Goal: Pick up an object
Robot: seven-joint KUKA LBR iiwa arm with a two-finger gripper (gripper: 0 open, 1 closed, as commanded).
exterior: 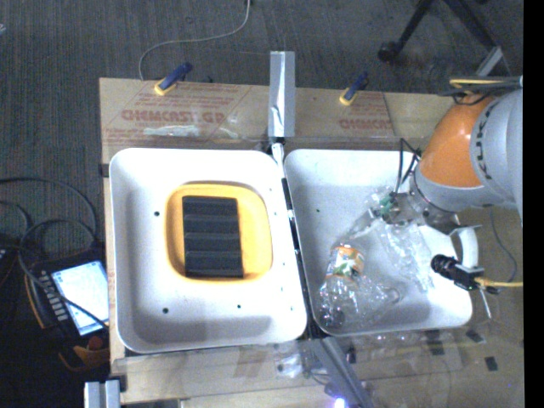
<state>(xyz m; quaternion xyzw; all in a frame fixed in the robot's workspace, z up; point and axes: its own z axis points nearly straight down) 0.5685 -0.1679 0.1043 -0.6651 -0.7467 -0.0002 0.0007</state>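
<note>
A yellow tray with a black ribbed insert (212, 236) lies in the left bin (136, 313). Two blue-and-yellow clamps (172, 78) grip the worktop's far edge.

In the left bin (136, 194) you have a yellow tray-like block with rounded corners (218, 231), lying flat near the middle, its top set with a black ribbed insert of four horizontal bars. In the right bin (340, 177) you have a crumpled clear plastic bottle (353, 279) lying on its side toward the near edge, slanted from lower left to upper right, with an orange and green label at its middle. More crinkled clear plastic (399, 240) lies just beside it, toward the bin's right side.
</note>
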